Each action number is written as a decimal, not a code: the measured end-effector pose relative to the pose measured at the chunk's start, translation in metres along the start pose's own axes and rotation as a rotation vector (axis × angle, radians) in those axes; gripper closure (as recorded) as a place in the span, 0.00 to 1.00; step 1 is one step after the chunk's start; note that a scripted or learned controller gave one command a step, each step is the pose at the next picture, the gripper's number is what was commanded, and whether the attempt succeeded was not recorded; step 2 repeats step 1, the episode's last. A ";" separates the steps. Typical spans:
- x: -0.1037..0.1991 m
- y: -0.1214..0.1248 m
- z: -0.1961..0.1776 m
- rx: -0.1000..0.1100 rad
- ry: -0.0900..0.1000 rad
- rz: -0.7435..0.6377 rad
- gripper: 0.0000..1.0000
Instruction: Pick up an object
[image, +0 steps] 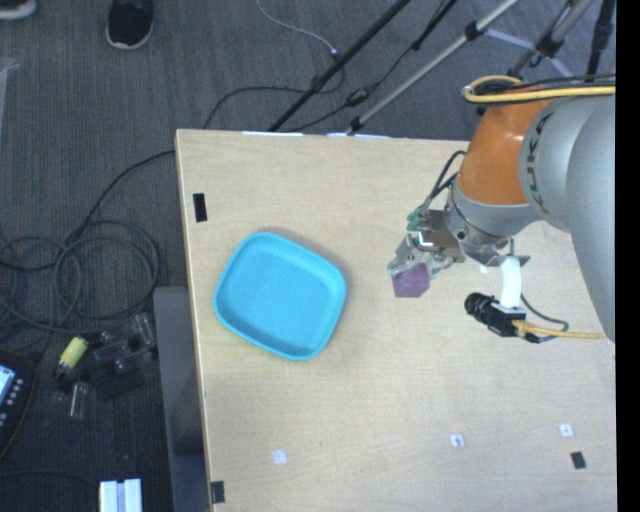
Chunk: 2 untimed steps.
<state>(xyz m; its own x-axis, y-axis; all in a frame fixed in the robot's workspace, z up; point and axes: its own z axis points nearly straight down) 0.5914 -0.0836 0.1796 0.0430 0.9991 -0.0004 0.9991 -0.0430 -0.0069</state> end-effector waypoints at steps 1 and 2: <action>0.004 0.001 0.000 0.000 0.001 0.012 1.00; 0.004 0.001 0.000 0.000 0.001 0.012 1.00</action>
